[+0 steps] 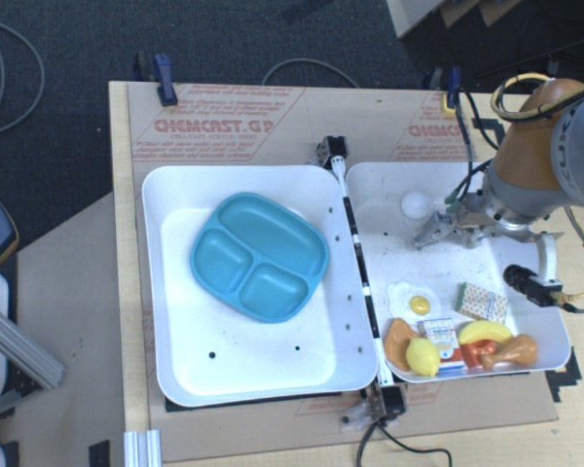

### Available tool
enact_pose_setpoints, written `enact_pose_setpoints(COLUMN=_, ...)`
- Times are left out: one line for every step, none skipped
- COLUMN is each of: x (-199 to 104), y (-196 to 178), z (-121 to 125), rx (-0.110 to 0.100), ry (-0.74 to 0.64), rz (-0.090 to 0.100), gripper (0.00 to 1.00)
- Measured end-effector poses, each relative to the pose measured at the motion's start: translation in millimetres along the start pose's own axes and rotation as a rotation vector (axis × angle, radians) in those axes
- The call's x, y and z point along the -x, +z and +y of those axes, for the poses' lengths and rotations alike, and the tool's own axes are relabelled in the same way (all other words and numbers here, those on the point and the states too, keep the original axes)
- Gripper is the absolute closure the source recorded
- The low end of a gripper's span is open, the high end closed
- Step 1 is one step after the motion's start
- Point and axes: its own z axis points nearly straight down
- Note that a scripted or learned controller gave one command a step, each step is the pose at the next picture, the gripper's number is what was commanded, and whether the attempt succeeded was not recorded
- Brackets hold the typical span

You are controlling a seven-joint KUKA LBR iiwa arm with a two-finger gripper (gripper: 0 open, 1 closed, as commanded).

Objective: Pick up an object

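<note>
Hand sits low in the right bin, beside a small white ball; its grip state cannot be determined. Ball is round, plain, resting alone near the bin's far wall.

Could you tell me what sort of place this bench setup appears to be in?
Probably a robotics lab workbench. A grey and orange robot arm reaches over two white bins, one holding a blue divided plate, the other toy food, and cables trail across dark carpet.

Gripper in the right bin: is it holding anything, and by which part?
Nothing held: the gripper hangs above bare floor of the right white bin, beside a small white ball.
</note>
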Motion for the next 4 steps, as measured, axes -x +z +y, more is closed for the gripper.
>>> enact_pose_setpoints(x=21.1, y=-120.3, z=38.5, rx=0.013, ry=-0.002, rz=-0.006, gripper=0.00)
enact_pose_setpoints(x=-17.4, y=-46.3, z=-8.6, rx=0.000, ry=0.000, rz=0.000, gripper=0.00)
enact_pose_setpoints(x=-59.6, y=1.4, z=-84.1, rx=-0.002, ry=0.001, rz=0.002, gripper=0.00)
enact_pose_setpoints(x=7.9, y=-113.7, z=-17.8, rx=0.015, ry=0.000, rz=-0.008, gripper=0.00)
